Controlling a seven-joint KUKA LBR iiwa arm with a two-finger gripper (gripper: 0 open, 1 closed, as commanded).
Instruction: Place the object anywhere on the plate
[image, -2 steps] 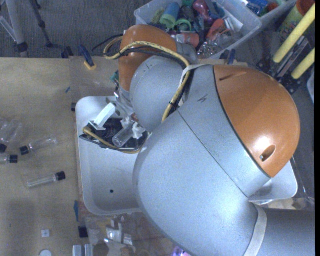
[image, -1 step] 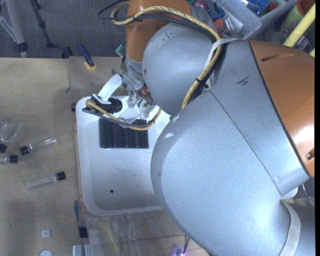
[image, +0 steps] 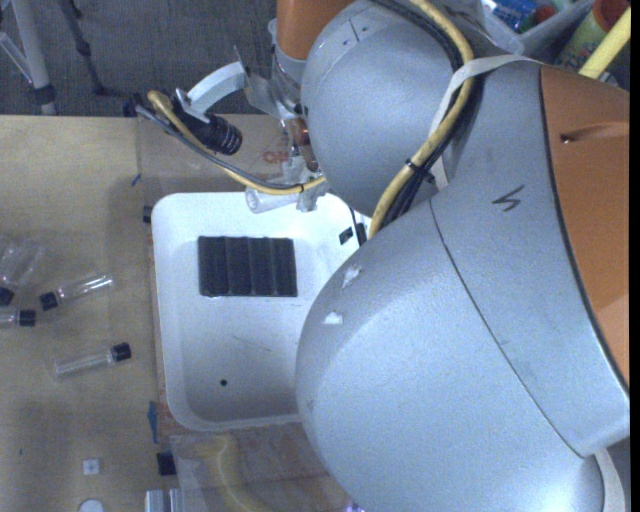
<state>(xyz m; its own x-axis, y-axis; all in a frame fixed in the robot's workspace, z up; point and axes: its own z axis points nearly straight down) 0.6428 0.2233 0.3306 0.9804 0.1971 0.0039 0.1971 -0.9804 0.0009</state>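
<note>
Object unclear: I cannot tell whether the jaws, at upper centre under the wrist, are wide or holding it. Below them a black ribbed slab (image: 247, 267), likely the plate, lies in the white bin (image: 175, 330). I judge we're mid-approach; next I need to lower over it.

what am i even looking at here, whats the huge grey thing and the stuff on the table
The huge grey shape is a robot arm with orange bands, seen very close by a single camera fixed above the bench and looking down at a slant. The arm comes in from the right and covers much of the picture. Under it sits a shallow white bin holding a black ribbed rectangle. On the wooden bench to the left lie small clear vials with black caps. The arm's working end is near the top, too cluttered to tell whether it holds anything.
</note>
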